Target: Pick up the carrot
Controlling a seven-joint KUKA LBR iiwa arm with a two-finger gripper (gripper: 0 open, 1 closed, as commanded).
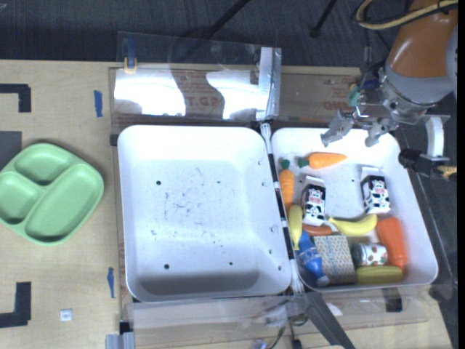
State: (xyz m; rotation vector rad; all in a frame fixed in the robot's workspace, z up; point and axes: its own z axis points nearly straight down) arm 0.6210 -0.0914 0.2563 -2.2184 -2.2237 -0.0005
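Orange marks the target: from the fixed overhead camera view I locate the carrot [326, 161] lying roughly crosswise near the far edge of the right bin [425, 257], with its green top toward the divider between the bins. The gripper [357, 131] hangs above that far edge, just beyond and slightly right of the carrot, fingers spread apart with nothing between them. Nearby clutter sets the clearances. Two cow-print cartons [314, 203] stand closer to the camera than the carrot, one toward the divider and one further right, a banana [354, 225] lies nearer still, and a second orange piece [287, 188] rests against the divider wall. The left bin [131, 144] and the green divided plate [91, 174] are well apart and irrelevant. In my judgement the step in hand is the approach. I would bring the gripper toward the camera until it is centred over the thick middle of the carrot, turn the wrist so the fingers straddle its narrow width, descend vertically, and close only once both fingers sit low beside it, staying clear of the bin's far rim.
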